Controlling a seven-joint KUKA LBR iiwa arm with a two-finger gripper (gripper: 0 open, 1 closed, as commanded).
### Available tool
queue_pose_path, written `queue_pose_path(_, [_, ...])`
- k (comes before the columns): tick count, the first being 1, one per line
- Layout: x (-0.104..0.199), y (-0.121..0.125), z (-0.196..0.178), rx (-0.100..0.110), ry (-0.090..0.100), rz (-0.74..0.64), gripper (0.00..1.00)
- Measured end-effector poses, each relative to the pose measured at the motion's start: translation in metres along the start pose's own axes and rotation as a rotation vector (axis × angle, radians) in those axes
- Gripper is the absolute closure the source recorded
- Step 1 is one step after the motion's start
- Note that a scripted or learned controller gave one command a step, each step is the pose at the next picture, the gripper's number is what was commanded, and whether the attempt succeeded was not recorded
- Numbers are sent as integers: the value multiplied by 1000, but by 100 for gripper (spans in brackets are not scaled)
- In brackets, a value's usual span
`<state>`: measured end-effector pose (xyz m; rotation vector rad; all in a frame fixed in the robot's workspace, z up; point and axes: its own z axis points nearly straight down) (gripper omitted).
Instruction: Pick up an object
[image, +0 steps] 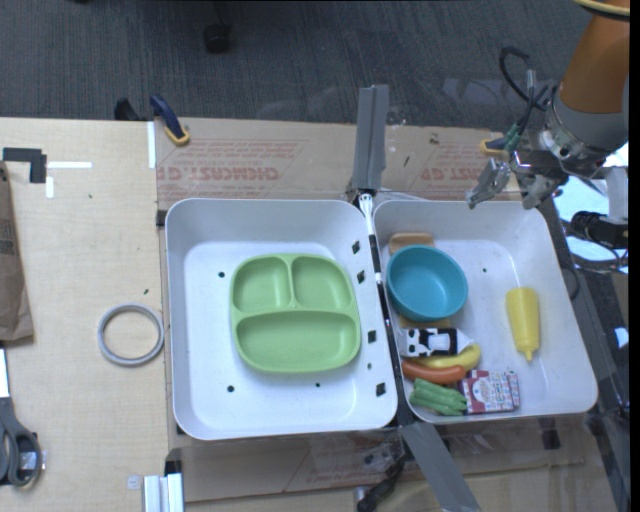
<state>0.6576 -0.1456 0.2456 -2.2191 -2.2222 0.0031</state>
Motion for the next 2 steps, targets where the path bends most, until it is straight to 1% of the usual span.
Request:
queue_pose_path(1, [42, -44, 153, -3, 0, -190, 0])
queue_pose_path(2, [32, -43, 142, -8, -14, -181, 100])
